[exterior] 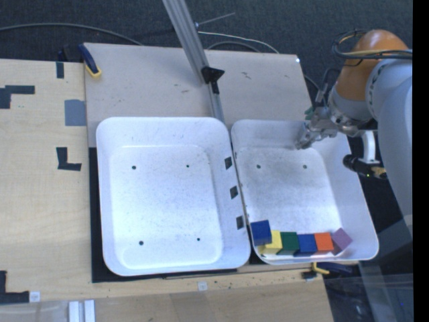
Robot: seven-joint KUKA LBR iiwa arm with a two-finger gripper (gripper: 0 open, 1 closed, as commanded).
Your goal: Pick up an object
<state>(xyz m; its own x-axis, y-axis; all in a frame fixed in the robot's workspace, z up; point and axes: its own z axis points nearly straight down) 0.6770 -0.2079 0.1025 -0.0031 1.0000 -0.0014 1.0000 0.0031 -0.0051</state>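
Observation:
Along the near edge of the right bin (348,200) lies a row of small blocks: a blue block (260,231) resting on a yellow one (271,244), then green (289,241), blue (306,243), orange (324,241) and purple (341,238). My gripper (309,138) hangs at the far edge of the same bin, near its back right corner, well away from the blocks. Nothing shows between its tips. The arm's orange band (375,45) sits above it at the right.
The left bin (107,180) stands beside the right one, with black clips (233,192) on the shared rim. A slanted metal rail (191,45) crosses the bench behind the bins. A blue and yellow clamp (89,60) lies at the back left.

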